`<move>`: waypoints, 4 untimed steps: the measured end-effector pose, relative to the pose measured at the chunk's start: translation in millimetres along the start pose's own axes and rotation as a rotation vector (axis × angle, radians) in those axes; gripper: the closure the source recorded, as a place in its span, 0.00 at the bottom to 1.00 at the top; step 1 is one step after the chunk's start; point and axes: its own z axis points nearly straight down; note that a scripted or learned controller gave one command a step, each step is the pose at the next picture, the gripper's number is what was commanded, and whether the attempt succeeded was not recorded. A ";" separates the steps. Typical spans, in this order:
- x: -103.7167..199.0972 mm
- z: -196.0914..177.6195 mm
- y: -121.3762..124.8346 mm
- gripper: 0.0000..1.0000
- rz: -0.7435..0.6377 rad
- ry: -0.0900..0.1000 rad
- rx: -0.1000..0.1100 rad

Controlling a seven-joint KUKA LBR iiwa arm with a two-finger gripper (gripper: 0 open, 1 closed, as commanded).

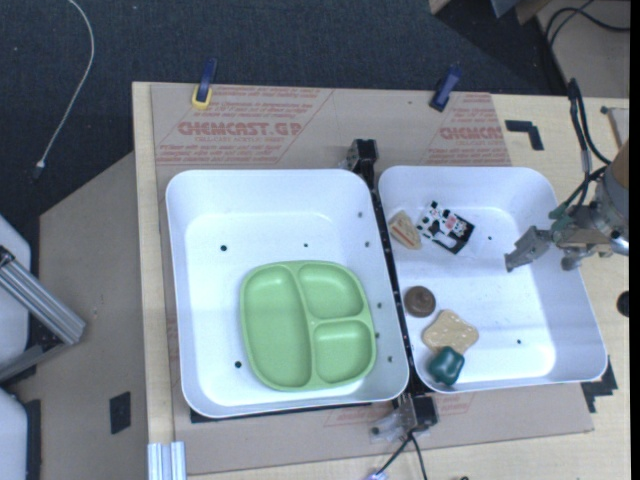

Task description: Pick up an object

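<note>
Camera view from above, and on the left we have the first white bin, smooth glossy plastic with rounded corners and a few small dark dots on its floor. Sitting in it, low and toward the centre, is a pale green divided plate, matte, rounded-square, three compartments moulded in. Across the dark seam between the two, the right white bin holds the small stuff, all hugging its left side: a tan wedge-shaped piece up top, just beside it a flat black-and-white patterned item (the print is too small to read), then a brown round disc against the left wall, a beige lumpy piece below that, and touching its lower edge a dark teal rounded object right at the near rim. Over on the right, the gripper reaches in above the bin's bare floor, well apart from every object; one grey finger points down-left, but the view blurs here and whether the fingers are spread or together, I cannot tell. Nothing visibly between them. The arm behind it is cut off at the frame's edge, cables trailing above.
</note>
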 end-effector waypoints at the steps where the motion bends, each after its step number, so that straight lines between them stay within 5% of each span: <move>1: 0.6 -7.2 3.0 0.00 -0.004 -0.003 -0.014; 4: 2.1 130.4 13.4 0.00 -0.004 -0.001 -0.009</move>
